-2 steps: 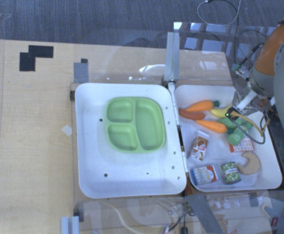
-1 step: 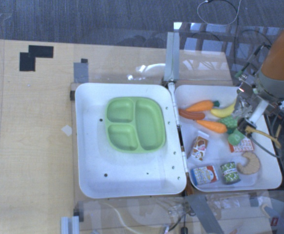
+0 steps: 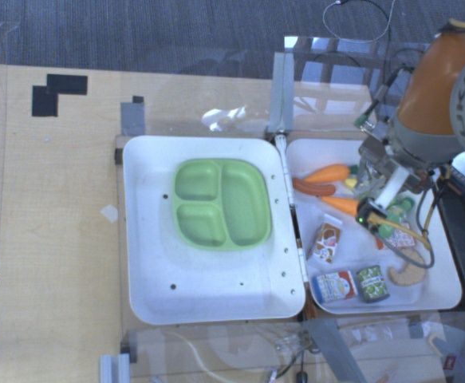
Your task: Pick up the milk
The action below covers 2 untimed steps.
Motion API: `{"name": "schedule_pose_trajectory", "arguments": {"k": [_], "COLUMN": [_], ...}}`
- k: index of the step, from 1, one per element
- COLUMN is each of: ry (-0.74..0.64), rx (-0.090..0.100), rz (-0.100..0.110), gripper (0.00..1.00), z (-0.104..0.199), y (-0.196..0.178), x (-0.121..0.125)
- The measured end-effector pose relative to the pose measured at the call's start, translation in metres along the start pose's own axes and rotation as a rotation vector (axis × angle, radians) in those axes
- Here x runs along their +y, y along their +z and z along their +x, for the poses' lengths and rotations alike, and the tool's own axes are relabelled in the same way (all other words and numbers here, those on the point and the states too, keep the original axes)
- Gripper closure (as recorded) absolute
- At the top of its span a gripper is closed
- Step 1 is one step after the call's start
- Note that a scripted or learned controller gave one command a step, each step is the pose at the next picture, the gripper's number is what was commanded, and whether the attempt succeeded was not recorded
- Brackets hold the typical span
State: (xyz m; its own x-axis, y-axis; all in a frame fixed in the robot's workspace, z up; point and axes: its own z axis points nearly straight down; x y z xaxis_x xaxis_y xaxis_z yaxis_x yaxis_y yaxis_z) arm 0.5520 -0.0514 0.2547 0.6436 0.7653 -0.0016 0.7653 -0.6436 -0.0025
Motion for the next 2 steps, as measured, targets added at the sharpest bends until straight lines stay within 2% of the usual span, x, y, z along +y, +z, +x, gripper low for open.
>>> {"name": "schedule_pose_trajectory", "arguments": {"k": [1,2], "ry": [-0.178,-0.164], "rx": [-0.002,-0.002], "rz": [0.001,-0.001], "gripper": [1.0,1.0], "z": [0.005,0.074], "y": [0.008,-0.005], "x": [-0.062,-0.13]}}
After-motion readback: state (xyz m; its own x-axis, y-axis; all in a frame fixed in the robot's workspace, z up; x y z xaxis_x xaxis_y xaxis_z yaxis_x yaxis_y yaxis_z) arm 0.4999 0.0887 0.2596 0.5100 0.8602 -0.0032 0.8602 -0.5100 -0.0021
